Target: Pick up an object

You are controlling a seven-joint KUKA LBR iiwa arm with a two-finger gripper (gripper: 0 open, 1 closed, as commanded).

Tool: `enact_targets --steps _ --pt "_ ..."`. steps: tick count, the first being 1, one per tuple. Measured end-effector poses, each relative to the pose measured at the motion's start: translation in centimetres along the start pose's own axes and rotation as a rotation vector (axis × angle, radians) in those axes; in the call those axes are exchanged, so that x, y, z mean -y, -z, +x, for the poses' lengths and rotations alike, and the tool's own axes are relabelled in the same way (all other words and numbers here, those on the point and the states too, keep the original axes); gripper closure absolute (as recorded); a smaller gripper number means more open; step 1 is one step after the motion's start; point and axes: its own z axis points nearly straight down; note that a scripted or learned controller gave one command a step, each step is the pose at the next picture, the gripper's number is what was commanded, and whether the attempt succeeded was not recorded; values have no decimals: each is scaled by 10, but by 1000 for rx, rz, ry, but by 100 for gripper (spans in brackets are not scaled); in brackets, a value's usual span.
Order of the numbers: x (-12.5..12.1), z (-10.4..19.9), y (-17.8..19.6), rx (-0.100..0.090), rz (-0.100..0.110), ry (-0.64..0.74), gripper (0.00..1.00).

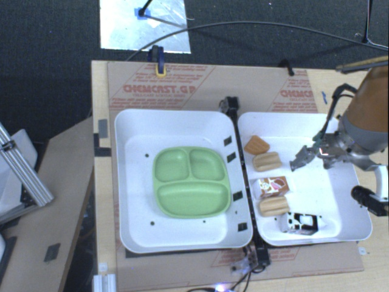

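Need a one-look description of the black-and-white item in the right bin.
Take the right bin, beside the one holding the green divided plate. Follow its column of small items down to the near edge: the black-and-white item is last, below the tan roll. Its neighbours are all tan, orange or brown.

I see divided plate point(192, 181) in L bin point(130, 163); R bin point(340, 181) holds food items point(268, 181) along its L side, gripper point(302, 159) over its middle.
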Motion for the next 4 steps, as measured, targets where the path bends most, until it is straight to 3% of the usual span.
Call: enact_targets --steps 2,3,4 --pt "-4 13 -96 -4 -7 -2 0" --pt "-7 13 -81 -3 -17 -2 100" --pt "-4 22 -25 2 -8 2 100"
